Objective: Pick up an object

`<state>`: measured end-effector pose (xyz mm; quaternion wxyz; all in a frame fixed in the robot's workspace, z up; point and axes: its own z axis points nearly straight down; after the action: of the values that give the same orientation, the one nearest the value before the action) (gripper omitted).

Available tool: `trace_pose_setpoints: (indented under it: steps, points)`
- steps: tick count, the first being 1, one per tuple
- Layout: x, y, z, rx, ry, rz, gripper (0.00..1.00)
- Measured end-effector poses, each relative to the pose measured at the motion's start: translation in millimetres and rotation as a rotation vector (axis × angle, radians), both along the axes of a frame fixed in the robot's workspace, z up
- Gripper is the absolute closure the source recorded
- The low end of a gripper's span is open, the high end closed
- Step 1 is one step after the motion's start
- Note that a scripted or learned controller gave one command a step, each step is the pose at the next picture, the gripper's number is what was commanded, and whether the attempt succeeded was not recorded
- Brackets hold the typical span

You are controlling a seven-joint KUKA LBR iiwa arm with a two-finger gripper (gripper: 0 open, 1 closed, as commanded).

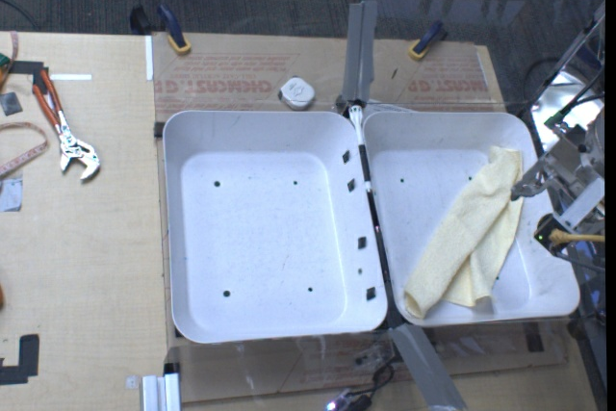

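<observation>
Pick not done: my gripper [527, 188] sits at right bin's [385, 207] right edge touching the yellow cloth [472, 236], which lies flat; can't tell if open or closed.

Towel [470, 236]: pale yellow cloth, soft, matt, nappy weave, folds rumpled. Left bin [192, 207] and right bin [423, 149]: white plastic, smooth, slight sheen on the rims. Bench [87, 284]: light wood, matt, fine grain. Brown sheet [241, 82] under the bins: cardboard, dull, printed red. Pliers [65, 135]: bright metal jaws, glossy, with red handles. Clamps [173, 32]: yellow and blue plastic grips. Hand [527, 186]: metal, part shiny.
</observation>
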<state>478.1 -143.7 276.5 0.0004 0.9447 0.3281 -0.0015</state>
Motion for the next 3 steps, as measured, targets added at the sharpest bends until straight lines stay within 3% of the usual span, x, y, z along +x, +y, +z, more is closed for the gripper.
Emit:
trace_pose_setpoints:
  steps: [1,2,3]
  points:
    - [-1.2,-16.1,-60.8,0.002,0.003,0.108,0.00]
    - [-0.9,-67.5,-43.9,0.001,0.001,0.057,0.00]
    - [-0.7,-55.6,-64.1,0.002,0.002,-0.238,0.00]
